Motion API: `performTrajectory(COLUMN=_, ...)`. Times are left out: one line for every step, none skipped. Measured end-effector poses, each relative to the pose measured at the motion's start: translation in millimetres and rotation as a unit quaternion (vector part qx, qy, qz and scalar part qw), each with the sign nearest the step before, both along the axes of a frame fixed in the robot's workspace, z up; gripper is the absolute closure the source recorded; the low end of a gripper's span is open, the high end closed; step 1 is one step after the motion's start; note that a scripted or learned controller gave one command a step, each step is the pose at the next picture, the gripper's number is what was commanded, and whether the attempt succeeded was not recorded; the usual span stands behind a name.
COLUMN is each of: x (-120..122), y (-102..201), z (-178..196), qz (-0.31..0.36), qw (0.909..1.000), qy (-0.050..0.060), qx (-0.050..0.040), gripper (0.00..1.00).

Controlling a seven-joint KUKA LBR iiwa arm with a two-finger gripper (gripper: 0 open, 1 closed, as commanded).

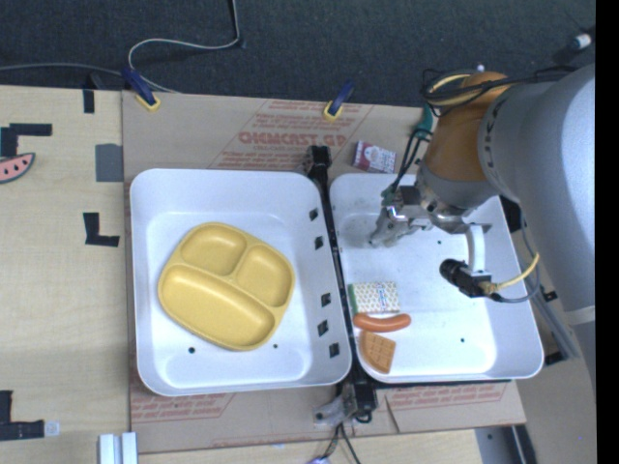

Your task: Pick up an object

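Gripper [387,232] hovers low at ten o'clock in the right bin [503,356] (fingers' state unreadable); hot dog [383,322] lies at seven.

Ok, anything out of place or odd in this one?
One thing: a small packet lies on the cardboard just behind the right bin, outside both bins. In that bin, the green-and-white packet, hot dog and waffle sit clustered against its left wall. The yellow divided plate sits askew in the left bin.
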State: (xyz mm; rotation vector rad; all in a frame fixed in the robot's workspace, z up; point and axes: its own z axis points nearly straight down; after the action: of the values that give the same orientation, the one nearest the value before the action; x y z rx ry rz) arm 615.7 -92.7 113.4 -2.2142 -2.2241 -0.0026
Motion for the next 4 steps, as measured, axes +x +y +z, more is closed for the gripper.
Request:
performTrajectory(x=0, y=1, z=9, qz=0.001, qw=1.0, qy=0.0, qx=0.001, gripper=1.0)
performTrajectory(x=0, y=2, z=18, qz=0.001, qw=1.0, qy=0.001, qx=0.002, gripper=1.0)
performTrajectory(x=0, y=2, z=18, qz=0.001, qw=1.0, qy=0.001, qx=0.0019, gripper=0.0)
performTrajectory(x=-57, y=-21, z=-28, qz=-0.002, qw=1.0, qy=-0.001, qx=-0.0018, gripper=0.0)
